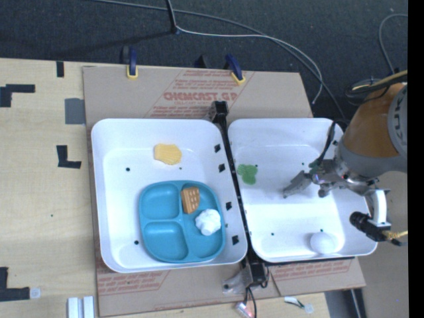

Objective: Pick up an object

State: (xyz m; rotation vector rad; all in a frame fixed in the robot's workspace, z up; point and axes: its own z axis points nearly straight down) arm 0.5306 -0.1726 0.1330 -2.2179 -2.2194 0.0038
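Fingers (291, 189) sit low over the right bin (278, 132), nothing between them; the view's too coarse to tell if they're spread or closed. Nearest pick is the green object (248, 173), just to their left and slightly up-frame on the bin floor. White ball (324, 242) lies further off, toward the bin's near right corner.

cardboard sheet (199, 91) under both bins | blue clamps (132, 63) at far edge | black cable (218, 26) across dark floor

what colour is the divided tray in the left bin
Light blue, seen in the camera view: the tray in the left bin.
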